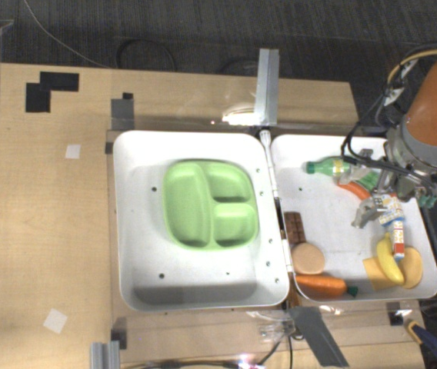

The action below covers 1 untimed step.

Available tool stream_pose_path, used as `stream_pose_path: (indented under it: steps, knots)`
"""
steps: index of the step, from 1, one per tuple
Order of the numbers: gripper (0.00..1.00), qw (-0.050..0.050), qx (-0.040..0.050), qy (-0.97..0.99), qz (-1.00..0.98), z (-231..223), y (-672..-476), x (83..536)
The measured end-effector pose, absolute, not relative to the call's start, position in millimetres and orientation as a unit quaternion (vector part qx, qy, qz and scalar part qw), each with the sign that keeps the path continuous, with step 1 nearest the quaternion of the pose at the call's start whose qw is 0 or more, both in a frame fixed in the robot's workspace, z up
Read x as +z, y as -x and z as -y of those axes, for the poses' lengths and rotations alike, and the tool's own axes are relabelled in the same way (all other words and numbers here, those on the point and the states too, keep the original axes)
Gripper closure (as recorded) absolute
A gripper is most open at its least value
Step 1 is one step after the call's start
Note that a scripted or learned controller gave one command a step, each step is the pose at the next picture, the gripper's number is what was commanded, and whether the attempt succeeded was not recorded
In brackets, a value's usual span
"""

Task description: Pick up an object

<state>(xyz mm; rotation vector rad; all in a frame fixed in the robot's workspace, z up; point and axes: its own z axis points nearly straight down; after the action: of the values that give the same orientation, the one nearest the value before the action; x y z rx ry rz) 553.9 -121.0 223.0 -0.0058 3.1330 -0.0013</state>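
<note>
Hovering over the right bin, the gripper hangs low at the bin's far right portion, beneath the grey wrist and the orange band of the arm. The two fingers appear spread apart, with nothing seen between them; the blur there makes this reading uncertain.

Objects relative to the gripper:
- A clear green bottle lies to its left and slightly farther from the camera, on its side.
- An orange-red item lies just beside the gripper, on the bottle side; its kind cannot be told.
- A small tube with red and blue print lies immediately on the near side of the gripper, close to the fingertips. Whether they touch cannot be told.
- A banana lies nearer the camera than the tube, resting against a yellow block and a tan rounded item.
- A round tan disc, a brown chocolate-like bar and a carrot lie well to the left, along the bin's left wall and near corner.

The left bin holds a green divided tray, well apart from the gripper.
</note>
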Motion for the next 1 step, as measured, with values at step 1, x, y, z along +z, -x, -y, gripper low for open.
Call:
stream_pose_path:
  steps: [1]
  knots:
    - [0.00, 0.007, -0.0015, 0.059, -0.998, 149.8, -535.2, 98.2]
